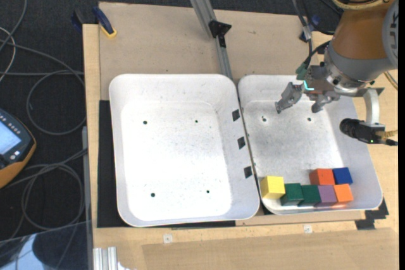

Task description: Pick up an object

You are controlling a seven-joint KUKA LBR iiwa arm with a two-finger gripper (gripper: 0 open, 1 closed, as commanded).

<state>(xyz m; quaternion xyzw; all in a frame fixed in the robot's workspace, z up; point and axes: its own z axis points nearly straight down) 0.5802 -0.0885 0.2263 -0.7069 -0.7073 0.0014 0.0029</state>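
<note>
The fingers [302, 100] are hanging spread wide over the far part of the right bin [288, 142], holding nothing. Well below them, toward the bin's near edge, 7 blocks are sitting clustered: yellow block [273, 186], 2 green, 2 orange, blue and purple. The left bin [126, 136] is lying beside.

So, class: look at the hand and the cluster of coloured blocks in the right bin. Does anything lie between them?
Nothing visible does. The hand hangs over the far part of the right bin; the blocks sit huddled at its near edge, with bare speckled floor between.
</note>
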